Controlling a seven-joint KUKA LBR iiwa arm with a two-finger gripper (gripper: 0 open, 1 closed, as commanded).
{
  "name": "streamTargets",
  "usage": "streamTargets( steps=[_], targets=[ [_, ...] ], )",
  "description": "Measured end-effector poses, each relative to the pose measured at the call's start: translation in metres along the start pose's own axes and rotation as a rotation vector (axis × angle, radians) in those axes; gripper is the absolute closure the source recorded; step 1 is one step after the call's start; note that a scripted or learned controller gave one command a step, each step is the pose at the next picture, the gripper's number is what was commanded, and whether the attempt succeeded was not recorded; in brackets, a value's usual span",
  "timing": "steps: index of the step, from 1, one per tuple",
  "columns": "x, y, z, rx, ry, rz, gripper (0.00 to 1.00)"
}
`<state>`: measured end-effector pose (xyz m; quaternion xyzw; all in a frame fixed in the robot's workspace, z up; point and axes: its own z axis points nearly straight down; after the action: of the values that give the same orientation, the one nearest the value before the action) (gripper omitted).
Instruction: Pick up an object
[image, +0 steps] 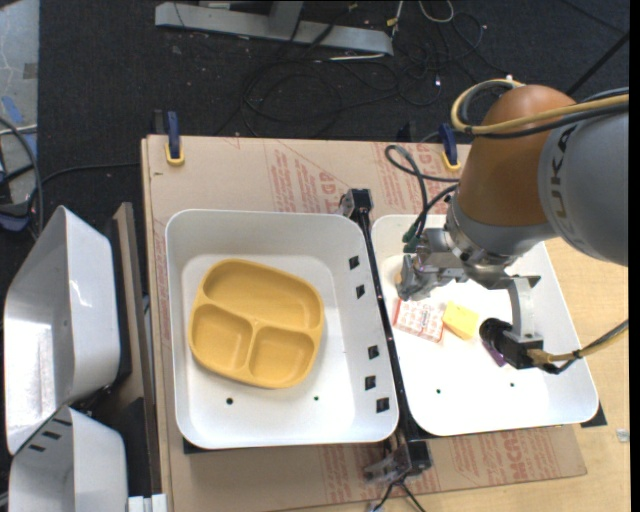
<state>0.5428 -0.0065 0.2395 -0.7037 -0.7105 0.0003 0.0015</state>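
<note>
Claw (414, 280) hangs above red-patterned packet (419, 318), perhaps touching it

Yellow divided plate (257, 322) in white bin (195, 240); red-and-white patterned packet (419, 319); yellow block (461, 321); purple item (493, 345).

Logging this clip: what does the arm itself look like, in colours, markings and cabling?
The arm is grey with dark lettering on its side and a rounded orange band above the wrist. A yellowish cable loops over the band, and dark cables trail near it. The gripper is bare grey metal.
</note>
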Motion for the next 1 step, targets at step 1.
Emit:
streamTargets(
  steps=[1],
  targets=[
    [0.0495,0.0114,0.0036,-0.003,-0.001,0.0,1.0]
  ],
)
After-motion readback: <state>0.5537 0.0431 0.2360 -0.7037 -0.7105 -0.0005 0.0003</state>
